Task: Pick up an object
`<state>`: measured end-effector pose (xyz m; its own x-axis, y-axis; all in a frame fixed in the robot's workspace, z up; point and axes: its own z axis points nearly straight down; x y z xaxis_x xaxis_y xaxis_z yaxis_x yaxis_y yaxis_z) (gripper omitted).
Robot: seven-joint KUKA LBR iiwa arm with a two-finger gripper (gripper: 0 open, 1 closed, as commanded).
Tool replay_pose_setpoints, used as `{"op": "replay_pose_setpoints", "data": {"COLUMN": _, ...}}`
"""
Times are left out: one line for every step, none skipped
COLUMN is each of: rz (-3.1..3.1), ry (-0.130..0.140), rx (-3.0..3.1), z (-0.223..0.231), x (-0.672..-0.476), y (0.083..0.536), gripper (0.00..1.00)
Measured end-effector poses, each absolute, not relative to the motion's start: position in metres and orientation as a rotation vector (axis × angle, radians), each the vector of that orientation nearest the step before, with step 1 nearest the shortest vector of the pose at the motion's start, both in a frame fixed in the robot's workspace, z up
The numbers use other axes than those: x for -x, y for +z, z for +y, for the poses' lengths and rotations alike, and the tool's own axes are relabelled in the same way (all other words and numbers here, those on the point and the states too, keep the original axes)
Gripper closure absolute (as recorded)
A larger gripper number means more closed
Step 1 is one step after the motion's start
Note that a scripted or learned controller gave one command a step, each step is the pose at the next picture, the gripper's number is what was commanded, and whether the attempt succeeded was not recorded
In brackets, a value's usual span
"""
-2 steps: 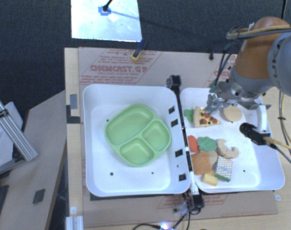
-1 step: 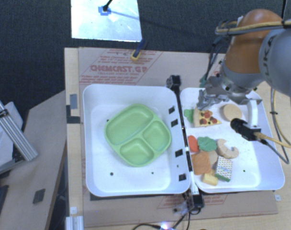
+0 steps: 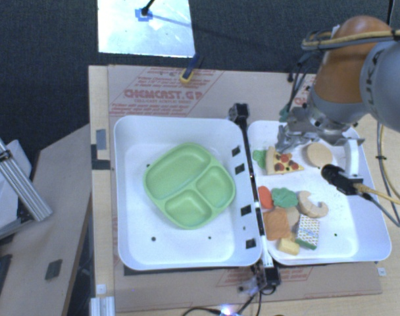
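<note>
From the fixed overhead camera, the grey arm reaches in from the right and hangs its gripper point(image 3: 291, 139) low over the far end of the right bin point(image 3: 368, 242), near the divider it shares with the left bin point(image 3: 131, 242). Whether the gripper is spread or closed cannot be told from this angle; nothing is seen pinched in it.

The likeliest target, a toy pizza slice point(image 3: 282, 163), lies directly beneath and just nearer the camera than the gripper, close to that divider. Its long axis runs roughly across the bin, crust toward the divider and point toward the bin's right side, so a short straight descent appears to be all the coming move needs.

A round biscuit-like piece point(image 3: 318, 155) sits just to the slice's right, and a green leafy piece point(image 3: 259, 157) just to its left. More toy food crowds the bin's near half, including a green vegetable point(image 3: 283, 196) and an orange piece point(image 3: 275, 224).

A green divided plate point(image 3: 189, 186) rests in the middle of the left bin.
</note>
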<state>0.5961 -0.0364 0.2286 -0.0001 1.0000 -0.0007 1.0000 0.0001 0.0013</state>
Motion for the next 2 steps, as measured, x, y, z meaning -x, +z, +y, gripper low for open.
{"op": "replay_pose_setpoints", "data": {"rz": 2.227, "ry": 0.004, "rx": -2.213, "z": -0.017, "x": -0.601, "y": 0.23, "gripper": 1.0}}
{"op": "replay_pose_setpoints", "data": {"rz": 2.221, "ry": -0.001, "rx": -2.221, "z": -0.033, "x": -0.596, "y": 0.215, "gripper": 1.0}}
